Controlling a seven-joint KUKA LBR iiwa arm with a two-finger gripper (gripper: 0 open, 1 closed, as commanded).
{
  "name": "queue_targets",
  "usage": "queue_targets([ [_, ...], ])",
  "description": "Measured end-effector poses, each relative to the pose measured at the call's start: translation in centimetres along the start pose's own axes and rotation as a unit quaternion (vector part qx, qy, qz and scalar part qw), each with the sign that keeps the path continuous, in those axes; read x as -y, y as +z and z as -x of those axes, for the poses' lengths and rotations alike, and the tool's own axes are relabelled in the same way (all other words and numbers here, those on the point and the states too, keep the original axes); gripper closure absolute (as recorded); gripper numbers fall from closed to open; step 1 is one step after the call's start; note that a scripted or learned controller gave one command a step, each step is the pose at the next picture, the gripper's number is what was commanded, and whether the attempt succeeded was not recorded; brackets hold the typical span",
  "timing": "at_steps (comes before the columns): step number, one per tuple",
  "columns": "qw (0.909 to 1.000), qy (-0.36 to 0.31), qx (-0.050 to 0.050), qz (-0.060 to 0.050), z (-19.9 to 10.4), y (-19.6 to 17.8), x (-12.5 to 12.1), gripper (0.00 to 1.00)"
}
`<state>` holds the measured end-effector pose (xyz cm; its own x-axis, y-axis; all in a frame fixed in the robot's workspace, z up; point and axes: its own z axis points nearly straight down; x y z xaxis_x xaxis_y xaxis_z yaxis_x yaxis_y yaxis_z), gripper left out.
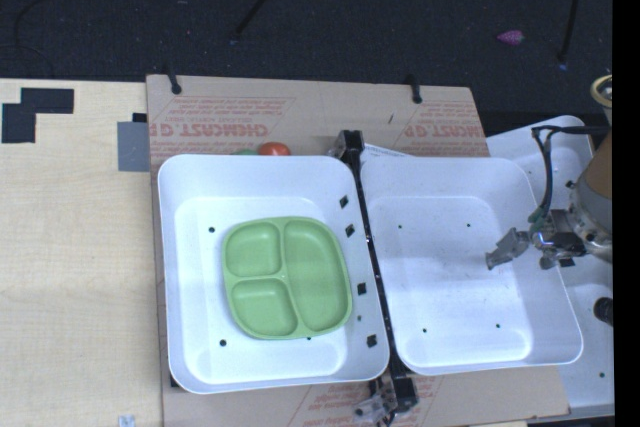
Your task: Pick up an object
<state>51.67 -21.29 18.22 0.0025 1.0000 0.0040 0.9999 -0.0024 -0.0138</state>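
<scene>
A light green divided plate (287,276) with three compartments lies flat in the middle of the left bin (190,205). My gripper (530,253) hangs over the right edge of the right bin (450,185), far from the plate. One grey finger (505,250) splays left over the bin floor and the other sits near the bin's right wall. Its fingers stand open with nothing between them.
A small red object (274,150) and a bit of green (243,152) lie just behind the left bin's far wall on the cardboard (300,120). A black divider (365,255) runs between the bins. Cables (546,175) loop above the wrist at the right.
</scene>
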Motion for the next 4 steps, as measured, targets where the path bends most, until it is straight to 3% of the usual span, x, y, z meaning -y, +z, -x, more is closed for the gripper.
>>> queue_targets([
  [1, 1.0, -0.001, 0.002, 0.006, 0.0, -0.6, -0.3, 0.0],
  [3, 1.0, -0.001, 0.0, 0.004, -0.2, 9.0, -0.3, 0.0],
  [4, 1.0, 0.0, 0.001, 0.005, -0.1, 7.7, -0.3, 1.0],
])
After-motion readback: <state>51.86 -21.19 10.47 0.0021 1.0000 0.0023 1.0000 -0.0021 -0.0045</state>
